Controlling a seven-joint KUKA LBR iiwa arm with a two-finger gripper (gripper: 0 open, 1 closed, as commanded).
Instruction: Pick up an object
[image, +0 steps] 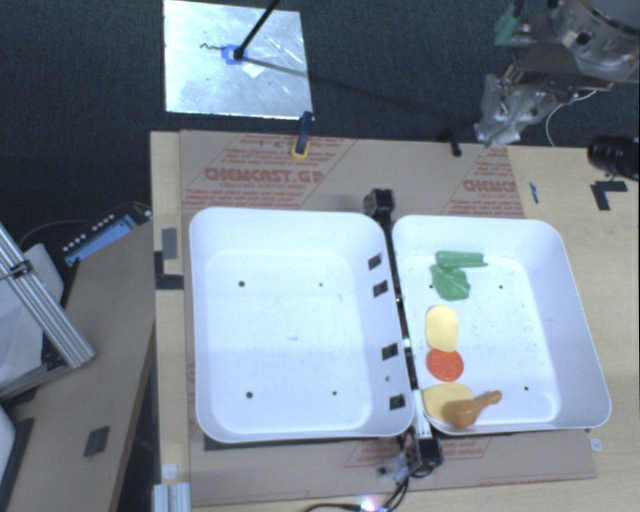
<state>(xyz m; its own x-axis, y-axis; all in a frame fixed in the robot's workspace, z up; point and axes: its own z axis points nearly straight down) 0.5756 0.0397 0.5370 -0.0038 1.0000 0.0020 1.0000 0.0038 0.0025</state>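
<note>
Right bin (560, 300), left edge: five small objects lie in a near-vertical row close to the divider (395, 320) between the bins. From the far end to the near end they are a green piece (460, 260), a second green piece (451, 285) just beside it, a pale yellow oval (442, 327), an orange-red disc (446, 366) touching the oval's near edge, and a tan drumstick-shaped item (470, 406) lying across a yellow piece (438, 398) in the near-left corner. The left bin (285, 330) bears no loose objects.

Risks, as judged from this layout: the objects crowd together and hug the bin wall, so a descending finger may strike the wall or divider, or land on a neighbour and push it aside. The oval and disc look flat and smooth and may slip from a pinch. The drumstick sits on another piece, so it may roll or drag that piece along. The two green pieces are near enough that a grasp could catch both or neither.

Arm pose: the gripper (497, 125) hangs at the upper right of the camera view, beyond the far rim of the right bin, above the cardboard sheet (270, 175), well apart from every object. It carries nothing; how its fingers are set cannot be told at this size.
</note>
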